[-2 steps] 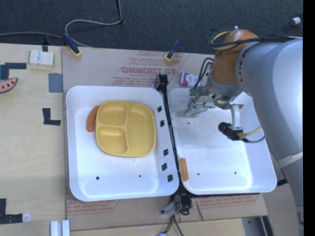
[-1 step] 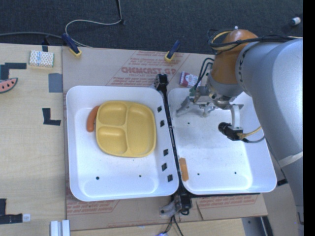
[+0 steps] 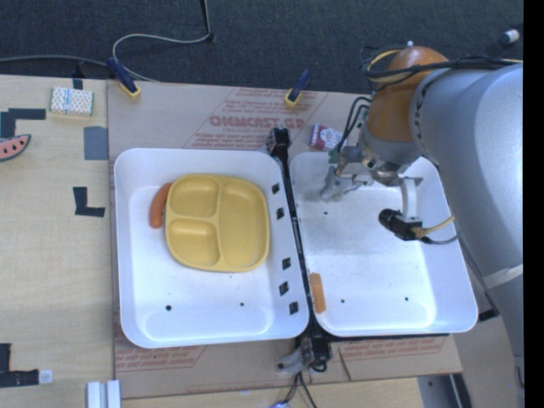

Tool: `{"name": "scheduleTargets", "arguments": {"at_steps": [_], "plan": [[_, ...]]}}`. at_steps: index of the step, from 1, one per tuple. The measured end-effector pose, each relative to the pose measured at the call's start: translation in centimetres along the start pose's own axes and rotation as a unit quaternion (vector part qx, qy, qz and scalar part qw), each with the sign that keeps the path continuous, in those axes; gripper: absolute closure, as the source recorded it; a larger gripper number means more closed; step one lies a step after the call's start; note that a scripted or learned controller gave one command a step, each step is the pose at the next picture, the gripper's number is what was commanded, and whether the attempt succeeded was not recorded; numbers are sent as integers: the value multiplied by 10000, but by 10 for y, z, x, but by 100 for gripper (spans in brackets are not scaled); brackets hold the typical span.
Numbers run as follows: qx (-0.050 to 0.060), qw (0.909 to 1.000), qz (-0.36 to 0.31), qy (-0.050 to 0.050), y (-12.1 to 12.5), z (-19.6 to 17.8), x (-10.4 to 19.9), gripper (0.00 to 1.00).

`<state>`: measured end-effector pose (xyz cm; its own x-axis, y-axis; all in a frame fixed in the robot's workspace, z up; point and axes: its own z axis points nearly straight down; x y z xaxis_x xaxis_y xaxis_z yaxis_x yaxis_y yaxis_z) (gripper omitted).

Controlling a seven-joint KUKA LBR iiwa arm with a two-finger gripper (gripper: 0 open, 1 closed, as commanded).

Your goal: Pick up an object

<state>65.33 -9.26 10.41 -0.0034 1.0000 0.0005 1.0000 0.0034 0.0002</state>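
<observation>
A yellow divided plate [image 3: 218, 222] lies in the left bin [image 3: 204, 321]. An orange sausage-shaped piece [image 3: 157, 206] rests against the plate's left edge. A small orange piece [image 3: 317, 291] lies at the left wall of the right bin [image 3: 399, 308], near the front. My gripper [image 3: 333, 189] hangs low over the far left part of the right bin, pointing down and left, well away from the small orange piece. Nothing shows in it.
A black divider with clips [image 3: 286, 228] runs between the bins. A small packet [image 3: 321, 136] lies on the cardboard behind the right bin. Two clamps [image 3: 123, 76] [image 3: 297, 88] sit at the cardboard's far edge. The arm's bulk [image 3: 476, 168] covers the right bin's right side.
</observation>
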Motion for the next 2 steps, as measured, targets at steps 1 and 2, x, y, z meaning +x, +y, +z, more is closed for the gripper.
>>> {"name": "scheduleTargets", "arguments": {"at_steps": [1,2], "plan": [[0,10000,0,0,0,0,0,0],[3,10000,5,6,15,19,-1,0]]}}
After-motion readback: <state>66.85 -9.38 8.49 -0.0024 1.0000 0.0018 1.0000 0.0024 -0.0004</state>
